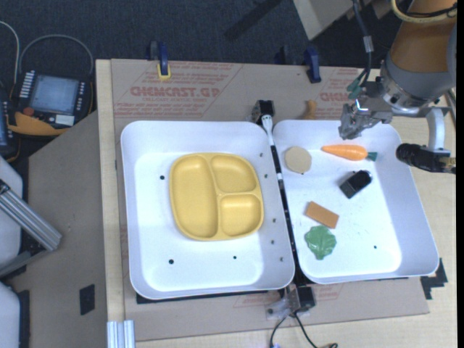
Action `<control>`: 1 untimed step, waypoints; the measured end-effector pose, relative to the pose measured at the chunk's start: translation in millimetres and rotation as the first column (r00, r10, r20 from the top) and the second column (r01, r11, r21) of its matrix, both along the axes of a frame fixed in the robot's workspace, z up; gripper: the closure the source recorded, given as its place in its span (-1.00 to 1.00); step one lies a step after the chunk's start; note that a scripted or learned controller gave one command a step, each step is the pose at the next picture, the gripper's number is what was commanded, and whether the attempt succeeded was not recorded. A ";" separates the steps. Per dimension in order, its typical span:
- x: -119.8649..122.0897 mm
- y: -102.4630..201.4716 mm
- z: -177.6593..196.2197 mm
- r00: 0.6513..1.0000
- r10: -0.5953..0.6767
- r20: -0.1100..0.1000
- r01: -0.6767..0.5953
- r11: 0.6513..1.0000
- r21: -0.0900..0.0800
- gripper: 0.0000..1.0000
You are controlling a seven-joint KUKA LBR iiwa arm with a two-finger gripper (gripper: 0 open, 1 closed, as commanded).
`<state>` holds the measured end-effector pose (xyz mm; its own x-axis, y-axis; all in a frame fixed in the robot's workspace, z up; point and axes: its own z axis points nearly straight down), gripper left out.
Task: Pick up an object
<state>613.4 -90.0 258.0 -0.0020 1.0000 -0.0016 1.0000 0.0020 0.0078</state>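
The right bin [406,238] holds an orange carrot [344,151] with a green tip, a round beige disc [297,159], a small black block [355,183], a flat orange-brown block [321,214] and a green broccoli piece [320,241]. My gripper [353,127] hangs over the far edge of that bin, just beyond and slightly above the carrot. Nothing shows in its grasp.
In the left bin [145,252] lies a yellow divided plate [216,194]. A black clip [264,111] sits at the far end of the seam between the bins. Brown board surrounds both bins, with blue clamps [163,58] along its far edge.
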 end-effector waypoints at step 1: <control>-10.9 59.2 0.8 1.000 0.003 -0.010 -0.003 1.000 0.003 1.00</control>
<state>602.5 -30.8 258.8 -0.0048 1.0000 0.0016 1.0000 0.0048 -0.0020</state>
